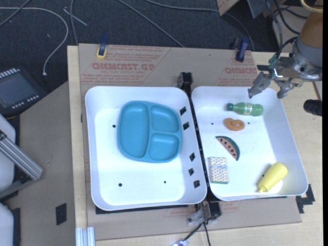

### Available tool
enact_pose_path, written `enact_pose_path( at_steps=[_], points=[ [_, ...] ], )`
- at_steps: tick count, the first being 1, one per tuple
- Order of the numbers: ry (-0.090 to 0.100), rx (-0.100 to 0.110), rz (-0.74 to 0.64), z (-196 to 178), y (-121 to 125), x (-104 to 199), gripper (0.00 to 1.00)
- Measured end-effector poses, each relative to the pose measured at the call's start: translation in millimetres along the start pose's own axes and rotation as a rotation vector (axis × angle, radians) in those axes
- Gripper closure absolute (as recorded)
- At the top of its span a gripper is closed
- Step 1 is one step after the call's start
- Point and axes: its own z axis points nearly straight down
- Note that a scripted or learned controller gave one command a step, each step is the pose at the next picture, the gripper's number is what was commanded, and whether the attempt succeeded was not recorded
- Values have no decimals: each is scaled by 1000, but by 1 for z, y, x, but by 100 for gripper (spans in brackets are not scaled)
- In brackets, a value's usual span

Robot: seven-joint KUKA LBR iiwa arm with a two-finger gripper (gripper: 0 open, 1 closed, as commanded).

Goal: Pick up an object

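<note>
Over the bench, slant view from above:
Arm: enters from 3 o'clock at the upper right, wrist bent down toward the right bin's far edge.
Gripper (270, 87): hangs over the far-right corner of the right bin, at about 1 o'clock from that bin's centre.
Fingers: spread apart, one tip (254, 91) toward 9 o'clock and the other toward 3 o'clock; nothing between them.
Right bin (292, 137): shallow, white, holds five loose items.
Green bottle (246, 108): lying on its side, cap toward 9 o'clock, just below the gripper; apart from the fingertips as far as can be told.
Pretzel-shaped piece (234, 124): orange-brown, at 6 o'clock from the bottle, just beside it.
Watermelon slice (228, 147): mid-bin, at 6 o'clock from the pretzel piece, rind curving toward 3 o'clock.
Small box (218, 169): white and patterned, lying flat near the bin's near-left corner, at 7 o'clock from the slice.
Yellow bottle (271, 177): lying tilted at the near-right corner, nozzle end toward 7 o'clock, well apart from the gripper.
Left bin (102, 178): white, beside the right bin at 9 o'clock.
Blue plate (149, 131): three compartments, sits flat in the left bin's middle, slightly toward 12 o'clock.
Bench board (154, 60): brown card with red print, under both bins.
</note>
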Motion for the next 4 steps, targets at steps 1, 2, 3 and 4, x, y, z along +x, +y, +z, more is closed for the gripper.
enact_pose_path(
  at_steps=[1,2,3,4],
  points=[
    [1,5,1,56,-8,-5,0],
    [1,5,0,99,-6,-1,0],
    [2,6,0,151,-5,10,0],
    [1,-2,0,137,-4,10,100]
  ],
)
